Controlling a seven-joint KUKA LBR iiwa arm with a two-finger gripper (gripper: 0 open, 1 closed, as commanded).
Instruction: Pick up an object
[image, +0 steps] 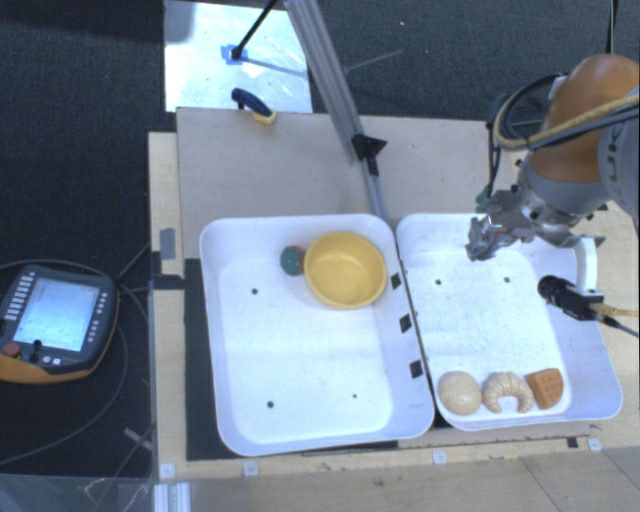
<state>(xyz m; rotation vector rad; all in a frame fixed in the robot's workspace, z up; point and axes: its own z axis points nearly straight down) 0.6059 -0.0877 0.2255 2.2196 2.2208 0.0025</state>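
Surface (270, 165): tan board, carrying two shallow white bins side by side.

Left bin (300, 400): holds a yellow bowl (345, 270) upright near its far right corner. A small dark green object (291, 260) sits just beside the bowl on its left, touching or nearly so; too small to tell which.

Right bin (490, 310): three food-like items in a row along the near edge. From left: a pale round bun (459, 392), a croissant (508, 391), a small orange-brown square piece (546, 387). Bun and croissant look to be touching; croissant and square piece are just beside each other. Middle of this bin is bare.

Arm (580, 130): grey with orange band, coming in from the right over the far right corner of the right bin. A black and white attachment (572, 290) sticks out below the wrist over the bin's right side.

Gripper (487, 240): dark, over the far part of the right bin near its far rim, pointing down. Jaws are a dark blurry cluster; cannot tell how far open they are. Nothing visible between them. Whether the tips touch the bin floor cannot be told.

The gripper is well apart from the three items at the near edge, and the bowl is in the other bin.

Handheld control pendant (50, 322) lies off the surface to the left, with a lit screen. A grey pole (335, 85) slants across the far side of the surface.
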